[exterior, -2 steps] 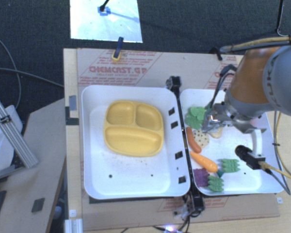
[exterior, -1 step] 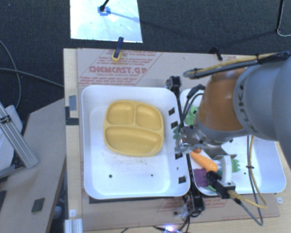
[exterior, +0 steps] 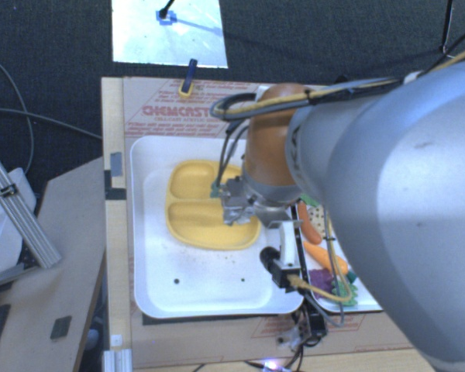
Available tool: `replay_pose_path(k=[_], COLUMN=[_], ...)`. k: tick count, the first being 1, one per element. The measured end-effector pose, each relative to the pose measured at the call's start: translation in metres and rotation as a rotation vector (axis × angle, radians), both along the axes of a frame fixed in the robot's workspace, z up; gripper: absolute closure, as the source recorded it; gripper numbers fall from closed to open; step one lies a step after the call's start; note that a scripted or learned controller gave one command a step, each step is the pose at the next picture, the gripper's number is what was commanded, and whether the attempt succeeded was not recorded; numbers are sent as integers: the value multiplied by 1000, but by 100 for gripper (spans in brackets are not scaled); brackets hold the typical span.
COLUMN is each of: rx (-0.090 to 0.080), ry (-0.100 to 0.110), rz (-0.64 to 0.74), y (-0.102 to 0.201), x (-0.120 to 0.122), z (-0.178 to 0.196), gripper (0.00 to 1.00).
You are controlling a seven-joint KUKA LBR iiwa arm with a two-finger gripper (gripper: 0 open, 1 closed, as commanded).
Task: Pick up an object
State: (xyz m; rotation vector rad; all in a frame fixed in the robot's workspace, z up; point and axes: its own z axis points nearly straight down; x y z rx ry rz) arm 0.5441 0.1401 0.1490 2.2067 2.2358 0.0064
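yellow tray under tool, left bin

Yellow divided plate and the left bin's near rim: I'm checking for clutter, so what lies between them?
In the camera view, only bare white bin floor with a few small dark specks lies between the yellow divided plate and the left bin's near rim.

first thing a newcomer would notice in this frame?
The grey arm looms largest, covering the view's right side, its orange band over the left bin. Below it a yellow divided tray lies in that bin's upper middle, with the gripper at its right edge. An orange carrot-like toy and a purple piece sit in the right bin.
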Motion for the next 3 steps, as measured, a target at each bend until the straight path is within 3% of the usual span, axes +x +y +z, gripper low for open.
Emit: replay_pose_path(k=[1,2,3], rx=[-3,1,3], ry=[3,-18,-16], rz=[-7,-13,-6], y=[7,-23,-6], x=[33,-54,-6], z=[-40,-61,101], gripper=[100,100,100])
